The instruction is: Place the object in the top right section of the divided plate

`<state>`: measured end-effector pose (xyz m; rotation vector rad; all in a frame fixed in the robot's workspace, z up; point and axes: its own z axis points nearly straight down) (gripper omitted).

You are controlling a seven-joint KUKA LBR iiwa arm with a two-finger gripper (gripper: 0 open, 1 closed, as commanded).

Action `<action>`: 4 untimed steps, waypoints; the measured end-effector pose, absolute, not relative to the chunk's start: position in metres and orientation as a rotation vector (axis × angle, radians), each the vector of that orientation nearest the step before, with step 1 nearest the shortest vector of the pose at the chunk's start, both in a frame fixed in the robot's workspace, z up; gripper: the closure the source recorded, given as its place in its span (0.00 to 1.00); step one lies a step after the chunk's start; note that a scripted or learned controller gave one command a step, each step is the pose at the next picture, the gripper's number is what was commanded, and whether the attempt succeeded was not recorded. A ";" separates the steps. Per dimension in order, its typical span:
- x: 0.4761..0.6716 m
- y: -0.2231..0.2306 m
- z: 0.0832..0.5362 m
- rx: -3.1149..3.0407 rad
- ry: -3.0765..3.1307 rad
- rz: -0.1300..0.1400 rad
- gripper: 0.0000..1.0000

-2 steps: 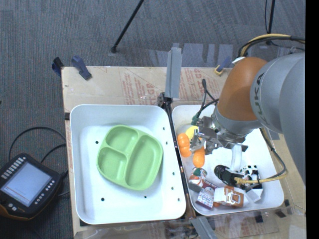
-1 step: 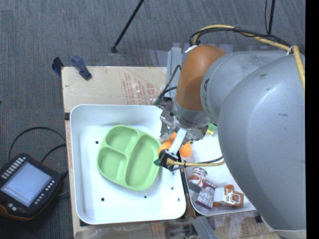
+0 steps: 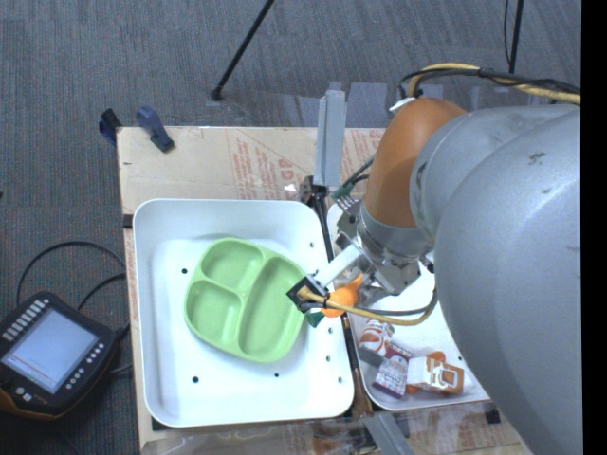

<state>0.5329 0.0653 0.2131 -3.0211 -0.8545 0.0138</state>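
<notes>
Snack packets (image 3: 410,368) lying in right bin (image 3: 474,391), right of green divided plate (image 3: 248,300). Gripper (image 3: 315,301) hovering at plate's right rim, fingers clamped on small orange-and-green object (image 3: 339,299). Carry step underway, judged. Next: shifting left over plate's top right section (image 3: 277,301), then releasing. Left bin (image 3: 152,254) holding plate.

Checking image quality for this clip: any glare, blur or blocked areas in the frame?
Camera view: even lighting, soft shadows; the left bin and green plate are sharp, with no glare. The arm looms large and covers most of the right bin. The gripper is small and cluttered.
</notes>
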 end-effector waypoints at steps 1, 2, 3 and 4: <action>0.516 0.069 0.185 -2.966 -1.027 0.015 1.00; 0.474 0.114 0.112 -2.785 -1.440 0.016 1.00; 0.477 0.184 0.105 -2.828 -1.369 0.003 1.00; 0.478 0.200 0.105 -2.957 -1.064 0.003 1.00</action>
